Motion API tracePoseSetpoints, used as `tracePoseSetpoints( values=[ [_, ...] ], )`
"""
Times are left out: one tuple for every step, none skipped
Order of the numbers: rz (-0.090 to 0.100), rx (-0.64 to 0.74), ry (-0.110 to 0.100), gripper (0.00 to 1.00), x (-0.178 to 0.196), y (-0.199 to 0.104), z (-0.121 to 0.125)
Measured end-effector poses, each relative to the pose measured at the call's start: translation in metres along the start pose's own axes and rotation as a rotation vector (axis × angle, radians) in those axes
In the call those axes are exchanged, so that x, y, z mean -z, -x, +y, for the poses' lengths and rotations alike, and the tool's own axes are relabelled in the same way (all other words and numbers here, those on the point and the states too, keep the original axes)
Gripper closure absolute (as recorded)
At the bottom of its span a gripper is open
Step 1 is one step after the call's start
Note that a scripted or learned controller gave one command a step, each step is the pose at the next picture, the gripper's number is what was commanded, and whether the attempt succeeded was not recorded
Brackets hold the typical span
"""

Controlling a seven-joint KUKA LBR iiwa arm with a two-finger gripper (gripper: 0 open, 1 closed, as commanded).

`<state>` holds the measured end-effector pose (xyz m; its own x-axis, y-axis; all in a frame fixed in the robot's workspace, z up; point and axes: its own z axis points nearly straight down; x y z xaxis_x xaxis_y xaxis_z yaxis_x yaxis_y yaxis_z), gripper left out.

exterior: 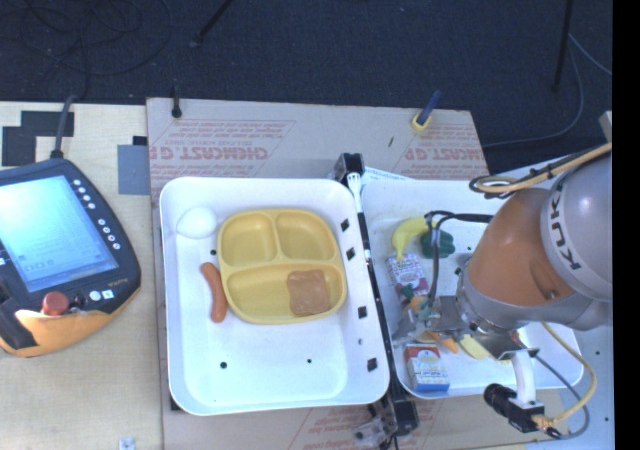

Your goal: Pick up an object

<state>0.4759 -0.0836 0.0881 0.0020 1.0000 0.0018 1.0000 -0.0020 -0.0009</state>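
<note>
The arm's orange and grey wrist (520, 263) hangs low over the right bin (385, 208), and the gripper (432, 316) reaches down among a pile of small items there. Around it lie a yellow banana (408, 234), a green piece (440, 243), a printed packet (408, 273) and a small red and white carton (428, 368). The wrist hides much of the pile. In the left bin (190, 358) sits a yellow divided plate (275, 263) with a brown patty (308, 292) in its lower right section. Beside the plate lie a sausage (215, 292) and a white egg (196, 223).
A teach pendant (55, 243) with a lit screen rests on the bench at far left. Cardboard sheets (300, 138) lie under and behind the bins. Cables and a black connector (510, 406) trail off the arm at the lower right.
</note>
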Motion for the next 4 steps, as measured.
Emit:
tracePoseSetpoints(
  values=[
    [-0.001, 0.001, 0.000, 0.00, 0.000, -0.002, 0.044],
    [0.000, 0.000, -0.001, 0.00, 0.000, 0.000, 0.019],
    [0.000, 0.000, 0.001, 0.00, 0.000, 0.003, 0.003],
    [-0.001, 0.001, 0.000, 0.00, 0.000, 0.010, 0.045]
  ],
)
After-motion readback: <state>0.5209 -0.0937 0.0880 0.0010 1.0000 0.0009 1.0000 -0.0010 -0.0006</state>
